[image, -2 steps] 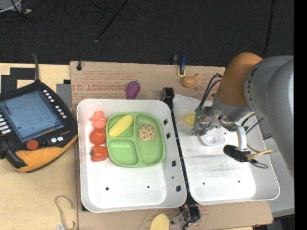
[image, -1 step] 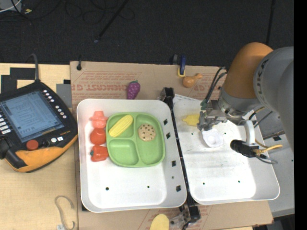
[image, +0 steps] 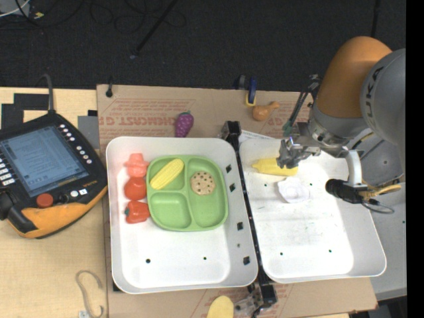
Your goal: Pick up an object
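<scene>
**End effector over yellow toy in right bin**

Hard to make out: fingers of the end effector [image: 289, 156], dark and tangled with cables, so spread or pressed together cannot be told. Partly covered by it: right end of the yellow banana-like toy [image: 269, 167]. Cut off by the bottom edge: a yellow object [image: 220, 307] below the bins. Blurred: a small white crumpled item [image: 292, 191], kind unclear.

Counted: two white bins, left bin [image: 172, 270] and right bin [image: 318, 257]. One green divided tray [image: 179, 214] in the left bin, with one yellow corn cob [image: 165, 173] and one cookie [image: 202, 183] in separate upper compartments. Three red-pink toys [image: 135, 189] stacked in a column just left of the tray. One purple grape bunch [image: 183, 123] and one orange piece [image: 264, 110] on cardboard behind the bins. One teach pendant [image: 43, 171] on the desk [image: 40, 277] at left.

Yellow toy lying in the right bin's upper left corner, directly beneath and just left of the end effector, seemingly touching. White item just below, slightly right.
</scene>
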Motion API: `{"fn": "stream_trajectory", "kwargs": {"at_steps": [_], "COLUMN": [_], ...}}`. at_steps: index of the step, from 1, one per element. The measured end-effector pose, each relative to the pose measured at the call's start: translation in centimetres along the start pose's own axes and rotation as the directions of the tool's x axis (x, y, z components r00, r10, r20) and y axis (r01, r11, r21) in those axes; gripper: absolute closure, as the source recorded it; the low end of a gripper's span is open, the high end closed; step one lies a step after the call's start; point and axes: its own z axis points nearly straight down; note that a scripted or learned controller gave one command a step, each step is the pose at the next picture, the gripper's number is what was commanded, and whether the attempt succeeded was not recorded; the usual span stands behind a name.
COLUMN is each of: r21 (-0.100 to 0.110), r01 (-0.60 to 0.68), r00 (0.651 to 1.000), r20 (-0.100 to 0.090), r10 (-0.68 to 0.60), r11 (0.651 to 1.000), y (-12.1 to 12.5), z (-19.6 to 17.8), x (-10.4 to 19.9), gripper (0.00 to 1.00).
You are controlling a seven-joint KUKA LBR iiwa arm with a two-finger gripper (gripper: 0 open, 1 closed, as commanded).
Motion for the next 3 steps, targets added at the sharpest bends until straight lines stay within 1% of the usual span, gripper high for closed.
{"fn": "stream_trajectory", "kwargs": {"at_steps": [1,2,3], "r21": [0.001,0.007,0.010], "r01": [0.000,0.002,0.002], "r00": [1.000,1.000,1.000], "r20": [0.000,-0.002,-0.002], "r10": [0.000,-0.002,-0.002], "r11": [1.000,1.000,1.000], "y": [0.1,-2.1,-5.2], "z": [-3.1,-3.5,-2.0], "x": [-0.2,3.7,8.1], "gripper": [1.00,1.00,1.00]}}
